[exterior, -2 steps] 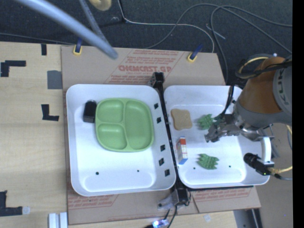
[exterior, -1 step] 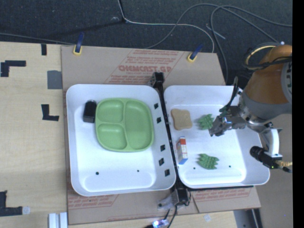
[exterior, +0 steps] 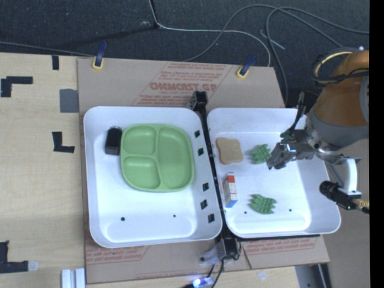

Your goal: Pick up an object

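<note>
In the right bin [exterior: 312,218], the gripper [exterior: 278,159] hangs just at three o'clock of a green leafy piece [exterior: 260,153]; whether its jaws are parted or closed, I cannot tell.

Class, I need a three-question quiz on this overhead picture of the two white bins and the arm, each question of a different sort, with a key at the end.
1. True or false: the green divided plate lies in the left bin.
2. Which thing lies nearest the gripper? A) the black block B) the upper green leafy piece C) the small carton
3. Fill in: the tan slice lies in the right bin close to the ______ between the bins.

Key: 1 true; 2 B; 3 divider.
</note>
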Controlling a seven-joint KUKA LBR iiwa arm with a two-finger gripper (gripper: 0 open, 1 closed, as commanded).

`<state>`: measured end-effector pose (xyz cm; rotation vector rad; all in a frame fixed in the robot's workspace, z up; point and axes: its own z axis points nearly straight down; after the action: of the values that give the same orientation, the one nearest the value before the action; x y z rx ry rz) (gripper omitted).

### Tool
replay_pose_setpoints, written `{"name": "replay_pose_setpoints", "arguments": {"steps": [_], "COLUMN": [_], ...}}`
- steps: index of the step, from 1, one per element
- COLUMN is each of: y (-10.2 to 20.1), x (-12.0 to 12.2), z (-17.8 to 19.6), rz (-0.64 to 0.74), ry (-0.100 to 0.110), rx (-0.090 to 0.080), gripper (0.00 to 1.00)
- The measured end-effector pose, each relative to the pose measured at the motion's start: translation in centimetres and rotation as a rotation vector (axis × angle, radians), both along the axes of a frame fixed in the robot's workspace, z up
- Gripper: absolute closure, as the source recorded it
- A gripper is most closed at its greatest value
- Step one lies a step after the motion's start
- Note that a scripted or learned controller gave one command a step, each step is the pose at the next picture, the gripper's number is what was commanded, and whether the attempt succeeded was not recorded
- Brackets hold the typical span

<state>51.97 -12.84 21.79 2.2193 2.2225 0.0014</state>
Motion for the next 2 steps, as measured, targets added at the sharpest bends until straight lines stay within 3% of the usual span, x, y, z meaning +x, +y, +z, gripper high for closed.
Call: {"name": "replay_pose_setpoints", "arguments": {"steps": [2], "y": [11.5], "x": [2.0], "z": [0.4], "rz": [0.006], "ry": [0.002], "rx": [0.001], "gripper": [1.00]}}
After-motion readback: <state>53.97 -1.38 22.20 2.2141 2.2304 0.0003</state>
